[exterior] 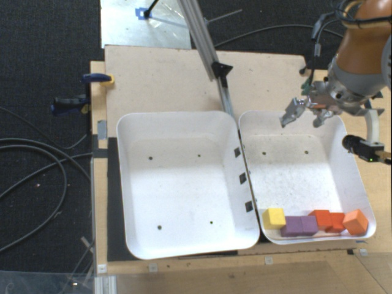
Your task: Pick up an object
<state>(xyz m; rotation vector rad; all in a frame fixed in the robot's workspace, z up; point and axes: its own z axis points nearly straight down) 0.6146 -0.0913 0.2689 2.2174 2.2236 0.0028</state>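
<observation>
The table [159, 78] is a tan board on dark carpeted floor [43, 35], with black cables [30, 164] looping at the left and a blue-and-yellow clamp [92, 79] on the table's far left edge. A pale floor panel [131, 17] shows beyond the far edge, and a slanted metal pole [199, 32] crosses it down to the seam between the bins.

The left bin [131, 182] and right bin [352, 170] sit side by side, rims touching. Along the near wall of the right bin lies a row of blocks: a yellow block [274, 217], a purple block [299, 225], a red-orange block [327, 220] and an orange block [356, 222] in the near right corner, each just beside or touching the next.

The arm [364, 41] enters at the far right, partly cut off by the picture's edge. The tool [304, 114] hangs over the far edge of the right bin, well apart from the blocks. Its two fingers stand spread with nothing between them. Fine detail of the wrist fittings is hard to make out.
</observation>
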